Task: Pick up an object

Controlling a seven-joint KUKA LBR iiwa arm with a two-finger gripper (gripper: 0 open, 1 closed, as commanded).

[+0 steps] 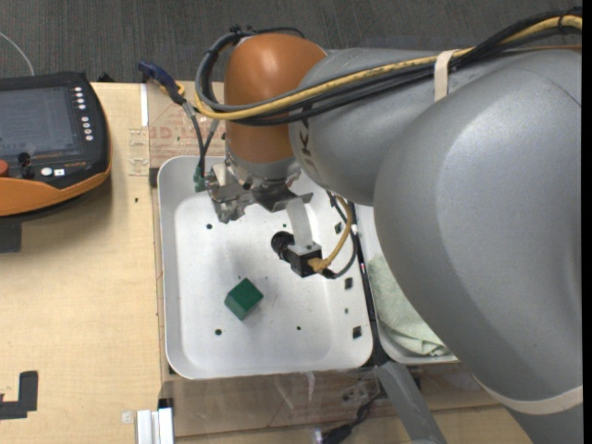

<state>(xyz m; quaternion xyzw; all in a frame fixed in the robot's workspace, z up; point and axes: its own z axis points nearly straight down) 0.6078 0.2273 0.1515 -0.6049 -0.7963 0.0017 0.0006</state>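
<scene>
- The grey arm (462,202) reaches across from beyond the right wall of the left bin (199,340). It covers most of the right bin (383,345), probably because its base stands on that side.
- The tabletop (83,294) carries the left bin. An orange and black control tablet (46,141) lies well apart from the bin's left wall, I think so that it stays out of the working area.
- A pale cloth (402,313) lies just beyond the left bin's right wall, inside the right bin.
- The jaws hang under the orange band (264,91), over the far part of the left bin. I cannot tell if they are open or closed, and I see nothing held in them.
- The green block (243,299) lies on the floor of the left bin, in its near half and apart from the walls and the jaws. It looks almost cubic, so it has no clear long axis. It sits turned, with its corners pointing at the bin walls.
</scene>
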